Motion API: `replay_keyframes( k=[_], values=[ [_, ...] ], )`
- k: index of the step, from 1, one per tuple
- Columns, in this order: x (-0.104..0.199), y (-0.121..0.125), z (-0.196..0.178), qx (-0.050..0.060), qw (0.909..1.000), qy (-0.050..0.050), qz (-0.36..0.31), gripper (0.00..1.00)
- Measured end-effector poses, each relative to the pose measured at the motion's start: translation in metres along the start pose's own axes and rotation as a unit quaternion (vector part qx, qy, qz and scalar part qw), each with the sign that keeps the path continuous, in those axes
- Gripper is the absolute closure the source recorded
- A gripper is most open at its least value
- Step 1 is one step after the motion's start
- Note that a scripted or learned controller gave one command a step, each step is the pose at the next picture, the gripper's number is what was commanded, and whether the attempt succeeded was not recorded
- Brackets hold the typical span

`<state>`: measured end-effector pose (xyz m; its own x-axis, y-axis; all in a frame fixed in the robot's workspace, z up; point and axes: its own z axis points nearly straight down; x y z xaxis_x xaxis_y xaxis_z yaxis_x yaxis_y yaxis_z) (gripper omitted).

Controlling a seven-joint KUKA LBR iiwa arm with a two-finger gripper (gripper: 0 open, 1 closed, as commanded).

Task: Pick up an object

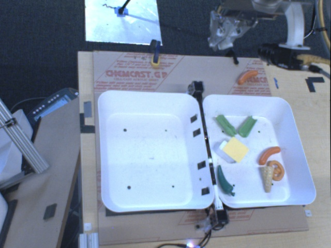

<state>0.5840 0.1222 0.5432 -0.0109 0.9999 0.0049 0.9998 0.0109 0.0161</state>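
Nothing sits in the claw [223, 41] that you can see; it hangs high beyond the far rim of the right bin [297, 133], and whether it is wide or narrow cannot be told. You are at the approach step, by my reading: next you must bring it down over one piece. The yellow block [236, 149] lies mid-bin, two green pieces [225, 124] just behind it. An orange sausage [247, 77] rests on the brown board [134, 72] outside.

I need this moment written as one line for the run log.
phase: before grasp | pincer: raised beyond the bins, carrying nothing | right bin: yellow block, green pieces, sausage, other items | stray sausage: on the board outside the bins
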Motion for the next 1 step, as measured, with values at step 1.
replay_keyframes(
  k=[1],
  values=[
    [0.0471,-0.0410,0.1006,0.012,0.9999,-0.003,0.001,1.00]
  ],
)
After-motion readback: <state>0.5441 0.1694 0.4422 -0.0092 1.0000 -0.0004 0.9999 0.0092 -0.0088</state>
